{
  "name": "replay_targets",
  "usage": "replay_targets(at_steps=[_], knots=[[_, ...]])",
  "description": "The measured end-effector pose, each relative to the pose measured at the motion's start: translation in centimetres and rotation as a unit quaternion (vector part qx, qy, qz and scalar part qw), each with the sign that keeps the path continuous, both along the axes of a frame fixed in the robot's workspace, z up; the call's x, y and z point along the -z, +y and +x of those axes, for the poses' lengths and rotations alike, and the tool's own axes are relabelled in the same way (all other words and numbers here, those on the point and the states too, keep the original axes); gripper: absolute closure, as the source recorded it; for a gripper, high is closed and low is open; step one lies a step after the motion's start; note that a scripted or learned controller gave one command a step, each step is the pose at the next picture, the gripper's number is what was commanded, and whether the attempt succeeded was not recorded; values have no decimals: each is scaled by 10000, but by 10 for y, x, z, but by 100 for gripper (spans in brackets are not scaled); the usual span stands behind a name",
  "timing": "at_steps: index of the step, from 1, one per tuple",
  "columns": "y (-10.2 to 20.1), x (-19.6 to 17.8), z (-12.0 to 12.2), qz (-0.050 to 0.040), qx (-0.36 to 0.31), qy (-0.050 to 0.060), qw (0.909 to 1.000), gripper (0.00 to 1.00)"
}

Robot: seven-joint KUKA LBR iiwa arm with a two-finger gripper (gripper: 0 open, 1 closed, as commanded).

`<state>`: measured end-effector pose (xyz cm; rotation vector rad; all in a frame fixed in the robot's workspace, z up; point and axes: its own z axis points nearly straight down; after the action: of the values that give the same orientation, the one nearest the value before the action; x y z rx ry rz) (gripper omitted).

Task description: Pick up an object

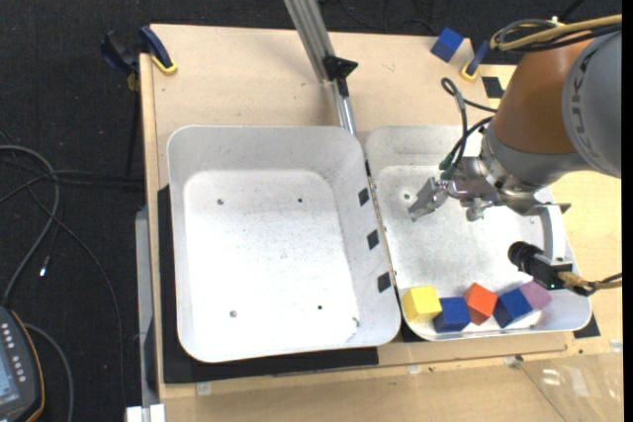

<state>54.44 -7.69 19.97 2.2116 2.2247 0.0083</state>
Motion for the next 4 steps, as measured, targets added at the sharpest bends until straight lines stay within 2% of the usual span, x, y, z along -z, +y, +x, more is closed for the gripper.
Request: replay_targets(at_steps=[1, 2, 3, 4], knots=[[-25, 5, -19, -11, 48, 38, 10000, 0], [-23, -5, -18, -11, 17, 26, 10000, 100], [-89, 63, 27, -21, 55, 47, 10000, 100], [-86, 59, 28, -8, 19, 35, 10000, 0]])
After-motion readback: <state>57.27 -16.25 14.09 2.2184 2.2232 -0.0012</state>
